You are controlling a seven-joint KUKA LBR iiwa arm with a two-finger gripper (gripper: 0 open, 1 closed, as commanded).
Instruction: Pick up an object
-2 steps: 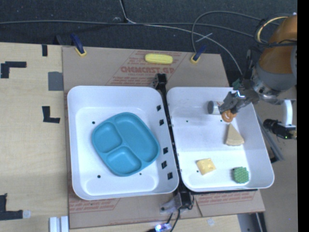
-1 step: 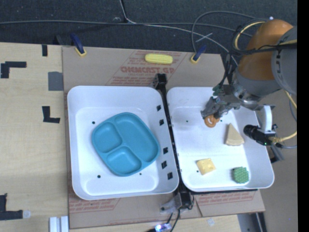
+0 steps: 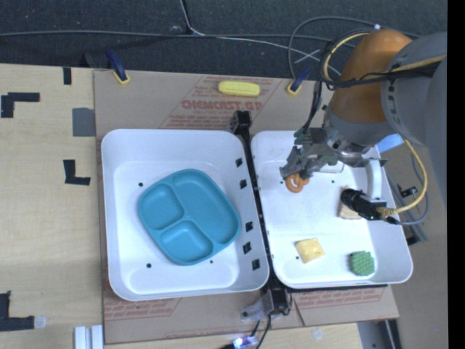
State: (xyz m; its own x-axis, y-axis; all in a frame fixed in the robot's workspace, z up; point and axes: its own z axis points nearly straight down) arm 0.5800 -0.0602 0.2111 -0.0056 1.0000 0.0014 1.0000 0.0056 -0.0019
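Note:
My gripper hangs over the upper left part of the right bin. A small orange ring-shaped object sits right at its tip; whether it is gripped or lies on the bin floor cannot be told. Nearer the front of the same bin lie a pale yellow chunk and a green round knobbly object. The left bin holds a blue divided plate, well away from the gripper.
A yellow oblong object lies on the cardboard behind the bins. A black divider runs between the two bins. Cables loop over the arm at the upper right.

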